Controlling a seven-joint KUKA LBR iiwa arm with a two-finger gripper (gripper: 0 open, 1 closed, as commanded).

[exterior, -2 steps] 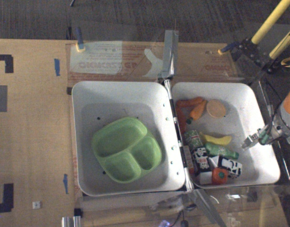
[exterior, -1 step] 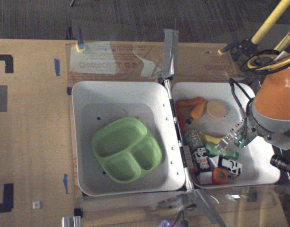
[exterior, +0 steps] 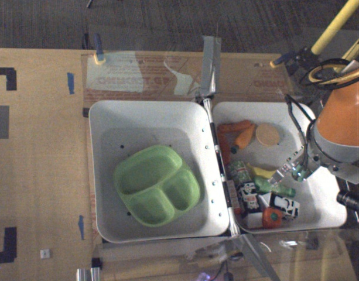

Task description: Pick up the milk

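Cow-patterned milk carton (exterior: 284,205), label unreadable

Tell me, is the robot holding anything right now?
No. The gripper hangs over the right bin with nothing between its fingers. The milk lies in the bin below and to the left of it in the picture.

Two bins side by side on the bench (exterior: 38,174). Left bin (exterior: 103,122) holds a divided plate (exterior: 157,184), sitting toward its near side. Right bin (exterior: 325,209) holds the clutter: carrot (exterior: 242,134) and a round disc (exterior: 267,135) at the far end, two milk cartons (exterior: 248,195) (exterior: 284,204) near the near wall, tomato (exterior: 272,216) between them, nearest of all. Gripper (exterior: 290,172) is over the right bin, just beyond the right-hand carton.
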